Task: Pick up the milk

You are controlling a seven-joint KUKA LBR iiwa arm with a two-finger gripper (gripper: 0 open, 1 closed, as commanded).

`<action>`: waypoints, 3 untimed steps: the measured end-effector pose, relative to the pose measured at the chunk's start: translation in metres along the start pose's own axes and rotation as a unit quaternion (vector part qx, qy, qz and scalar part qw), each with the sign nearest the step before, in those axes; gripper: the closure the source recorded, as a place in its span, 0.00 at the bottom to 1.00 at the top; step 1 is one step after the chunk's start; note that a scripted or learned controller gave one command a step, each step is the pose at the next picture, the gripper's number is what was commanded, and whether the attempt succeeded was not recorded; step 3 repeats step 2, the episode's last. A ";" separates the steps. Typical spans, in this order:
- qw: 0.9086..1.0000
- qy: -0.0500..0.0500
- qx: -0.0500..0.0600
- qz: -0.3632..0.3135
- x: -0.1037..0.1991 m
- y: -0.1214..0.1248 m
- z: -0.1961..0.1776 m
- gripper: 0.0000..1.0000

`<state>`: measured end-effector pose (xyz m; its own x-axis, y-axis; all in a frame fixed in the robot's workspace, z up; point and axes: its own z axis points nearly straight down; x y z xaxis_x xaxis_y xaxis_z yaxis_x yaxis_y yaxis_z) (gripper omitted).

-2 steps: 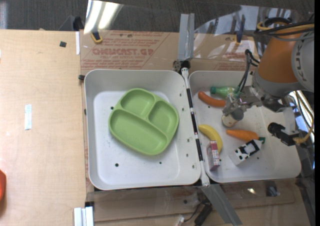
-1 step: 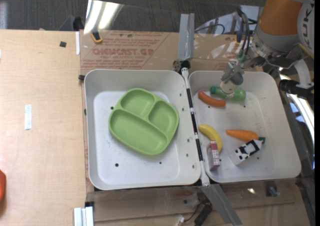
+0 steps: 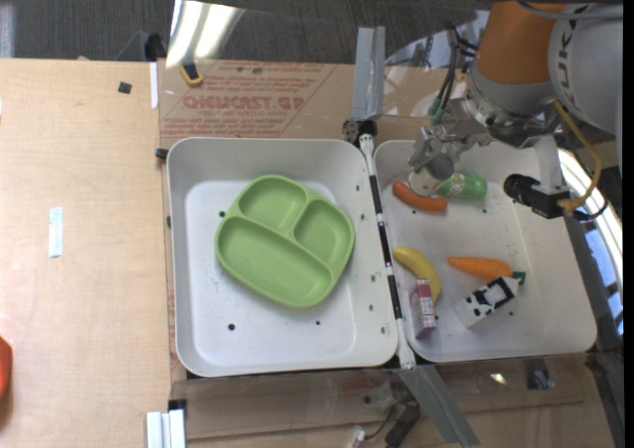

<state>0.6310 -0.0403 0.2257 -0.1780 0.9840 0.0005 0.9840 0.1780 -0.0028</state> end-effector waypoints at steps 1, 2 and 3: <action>0.997 0.000 0.000 -0.071 0.010 -0.062 0.036 1.00; 0.990 -0.001 -0.001 -0.138 0.029 0.034 0.008 1.00; 0.990 -0.001 -0.001 -0.138 0.029 0.034 0.008 1.00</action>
